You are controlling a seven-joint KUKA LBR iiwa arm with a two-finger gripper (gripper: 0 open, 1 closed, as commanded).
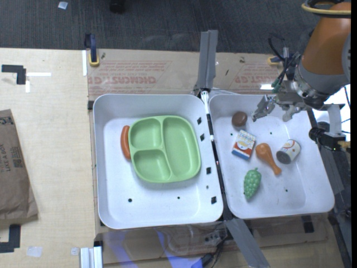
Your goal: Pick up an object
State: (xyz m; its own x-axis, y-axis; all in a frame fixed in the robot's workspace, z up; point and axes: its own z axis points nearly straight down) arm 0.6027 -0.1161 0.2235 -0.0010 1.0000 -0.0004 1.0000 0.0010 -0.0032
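My gripper [274,110] hangs over the back of the right bin [312,200], its two fingers spread apart with nothing between them. In that bin lie a brown ball [239,119], a small white and orange box [244,145], an orange drumstick [268,158], a bunch of green grapes [252,183] and a small tipped can [288,152]. The gripper is to the right of the brown ball and behind the can.
The left bin [111,194] holds a green divided plate [165,148] and an orange sausage [125,142] at its left side. A grey divider post [207,60] stands between the bins at the back. A brown paper bag [14,166] lies at the far left of the bench.
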